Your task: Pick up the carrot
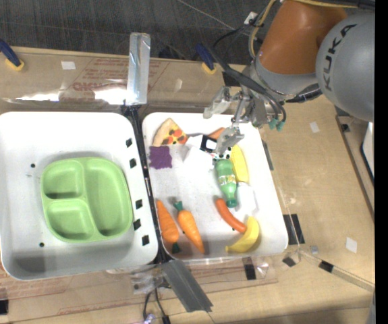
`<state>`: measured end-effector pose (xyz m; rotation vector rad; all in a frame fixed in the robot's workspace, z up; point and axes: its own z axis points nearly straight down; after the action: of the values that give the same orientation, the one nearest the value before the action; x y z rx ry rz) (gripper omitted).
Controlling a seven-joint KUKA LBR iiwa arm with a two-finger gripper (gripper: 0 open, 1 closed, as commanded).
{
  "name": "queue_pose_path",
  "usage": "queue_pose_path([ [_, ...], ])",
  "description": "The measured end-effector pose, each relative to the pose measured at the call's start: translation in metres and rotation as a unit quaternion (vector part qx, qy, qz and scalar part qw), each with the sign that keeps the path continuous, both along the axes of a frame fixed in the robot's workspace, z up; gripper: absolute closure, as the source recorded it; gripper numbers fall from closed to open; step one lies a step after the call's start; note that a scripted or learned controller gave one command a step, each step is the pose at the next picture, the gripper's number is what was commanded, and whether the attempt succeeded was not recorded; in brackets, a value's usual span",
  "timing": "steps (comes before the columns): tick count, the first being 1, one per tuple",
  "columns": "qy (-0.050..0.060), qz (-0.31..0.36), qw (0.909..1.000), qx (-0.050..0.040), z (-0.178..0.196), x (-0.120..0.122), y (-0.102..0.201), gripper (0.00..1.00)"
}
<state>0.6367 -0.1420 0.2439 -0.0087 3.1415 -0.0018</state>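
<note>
Grey arm [328, 46], wrist angled down-left

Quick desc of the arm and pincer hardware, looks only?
Grey rounded KUKA arm with black "KUKA" lettering and an orange band above the wrist. Black cables loop around the wrist. The pincer is a small metallic silver assembly with a teal fitting beside it.

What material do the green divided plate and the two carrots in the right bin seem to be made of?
The green divided plate looks like molded plastic with a smooth, slightly matte finish: one even colour, rounded compartment walls.

The two carrots look like toy food, probably plastic or rubber: uniform bright orange, smooth skin, stiff green tops. The picture cannot tell which of the two materials.
</note>
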Motion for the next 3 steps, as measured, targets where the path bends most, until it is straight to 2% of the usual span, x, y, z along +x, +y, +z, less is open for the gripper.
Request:
queue_pose_path([
  [1, 0.000, 0.009, 1.0000, 0.0008, -0.153, -0.040, 0.025, 0.00],
  [2, 0.000, 0.048, 0.9988, 0.0007, -0.153, -0.124, 0.039, 0.00],
  [3, -0.003, 0.111, 0.9938, 0.0003, -0.151, -0.144, 0.050, 0.00],
])
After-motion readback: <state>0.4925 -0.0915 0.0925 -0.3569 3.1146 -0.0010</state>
